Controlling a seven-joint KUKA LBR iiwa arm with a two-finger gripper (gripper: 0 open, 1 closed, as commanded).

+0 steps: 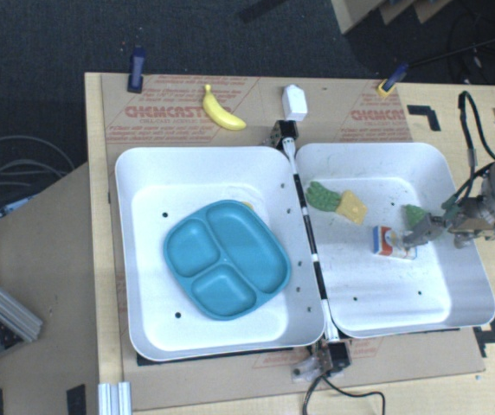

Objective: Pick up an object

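Note:
In the right bin (429, 296) lie a dark green lumpy piece (321, 195), a yellow piece (351, 207) touching it, and a small red, white and blue pack (385, 241). A small green thing (414, 212) shows just above the gripper. My gripper (415, 236) reaches in from the right and sits low over the bin floor, right beside the small pack on its right side. Nothing can be made out held in it. A blue divided plate (224, 258) lies in the left bin (144, 188).
A yellow banana (221, 111) and a white block (294, 102) lie on the bench behind the bins. Blue clips (136, 69) mark the back corners. Cables (468, 137) run along the right side near the arm (490, 210).

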